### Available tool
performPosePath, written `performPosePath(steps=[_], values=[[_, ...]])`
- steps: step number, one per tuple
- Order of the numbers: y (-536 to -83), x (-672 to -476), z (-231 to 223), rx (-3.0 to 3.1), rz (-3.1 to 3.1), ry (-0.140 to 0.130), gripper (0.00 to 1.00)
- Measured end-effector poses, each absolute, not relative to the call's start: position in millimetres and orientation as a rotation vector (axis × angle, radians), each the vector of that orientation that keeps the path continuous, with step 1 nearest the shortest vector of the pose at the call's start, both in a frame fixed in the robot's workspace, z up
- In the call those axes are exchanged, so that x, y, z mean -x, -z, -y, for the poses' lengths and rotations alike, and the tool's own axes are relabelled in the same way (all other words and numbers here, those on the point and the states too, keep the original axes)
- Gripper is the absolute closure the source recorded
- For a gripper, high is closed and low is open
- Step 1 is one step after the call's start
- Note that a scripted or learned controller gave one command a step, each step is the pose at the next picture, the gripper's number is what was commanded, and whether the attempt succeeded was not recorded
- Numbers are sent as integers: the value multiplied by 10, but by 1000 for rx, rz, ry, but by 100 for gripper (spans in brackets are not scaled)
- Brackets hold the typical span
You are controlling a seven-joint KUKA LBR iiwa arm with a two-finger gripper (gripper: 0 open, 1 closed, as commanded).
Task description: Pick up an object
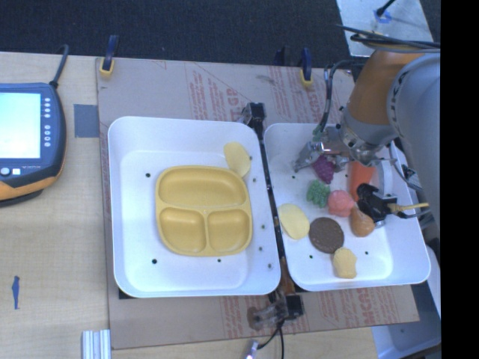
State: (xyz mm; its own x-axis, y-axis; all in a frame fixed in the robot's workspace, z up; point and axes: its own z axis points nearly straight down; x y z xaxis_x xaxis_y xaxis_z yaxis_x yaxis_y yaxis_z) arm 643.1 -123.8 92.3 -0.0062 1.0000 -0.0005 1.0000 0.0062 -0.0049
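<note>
My gripper (320,155) hangs low over the far part of the right bin (404,271). A purple grape cluster (325,170) lies just beneath and in front of it, touching or nearly touching. Close by are a green broccoli piece (319,194), a pink piece (340,203), an orange carrot-like piece (361,175) and an orange-brown piece (361,224). A brown round cookie (326,234) and two pale yellow pieces (294,221) (344,262) lie nearer the front. Nothing shows as lifted.
The left bin (127,200) holds a yellow divided tray (203,209) and a pale yellow piece (237,158) at the tray's far right corner. A tablet-like pendant (26,137) rests on the bench at far left. Clamps (257,113) sit between the bins.
</note>
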Motion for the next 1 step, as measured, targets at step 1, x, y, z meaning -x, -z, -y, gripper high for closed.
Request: performPosePath(steps=[1], values=[[-1026,-6430,1249,2210,2226,-9,100]])
